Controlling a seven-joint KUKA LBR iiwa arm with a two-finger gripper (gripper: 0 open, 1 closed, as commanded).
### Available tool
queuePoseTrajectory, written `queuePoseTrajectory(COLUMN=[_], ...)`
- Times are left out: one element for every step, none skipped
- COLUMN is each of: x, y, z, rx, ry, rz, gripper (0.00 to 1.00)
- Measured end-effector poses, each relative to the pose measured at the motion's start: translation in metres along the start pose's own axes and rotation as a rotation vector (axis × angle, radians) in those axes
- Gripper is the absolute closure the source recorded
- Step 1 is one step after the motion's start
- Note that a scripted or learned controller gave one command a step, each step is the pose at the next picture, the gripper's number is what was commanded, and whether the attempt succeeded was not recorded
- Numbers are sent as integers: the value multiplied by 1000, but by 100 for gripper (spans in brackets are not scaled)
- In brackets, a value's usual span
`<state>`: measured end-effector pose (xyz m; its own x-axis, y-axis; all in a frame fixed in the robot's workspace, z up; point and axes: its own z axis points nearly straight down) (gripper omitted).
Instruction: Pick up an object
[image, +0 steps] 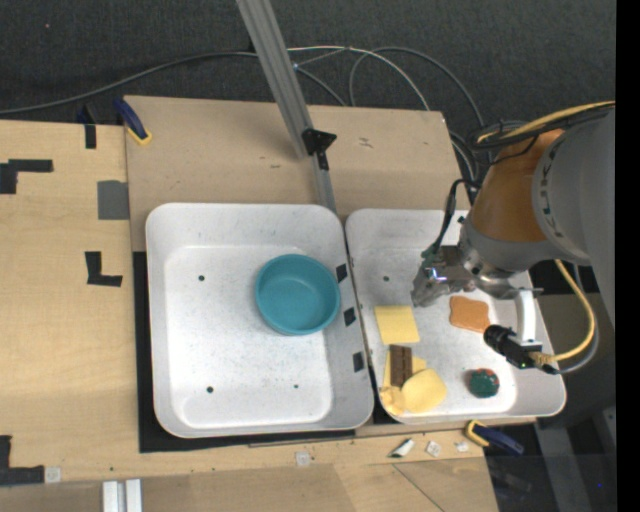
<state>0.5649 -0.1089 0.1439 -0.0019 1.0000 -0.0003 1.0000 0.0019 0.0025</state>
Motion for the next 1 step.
queuePoseTrajectory(x=[7], y=[9], z=[-49], rx=[-1], ry=[0], rz=[-1], gripper=[100])
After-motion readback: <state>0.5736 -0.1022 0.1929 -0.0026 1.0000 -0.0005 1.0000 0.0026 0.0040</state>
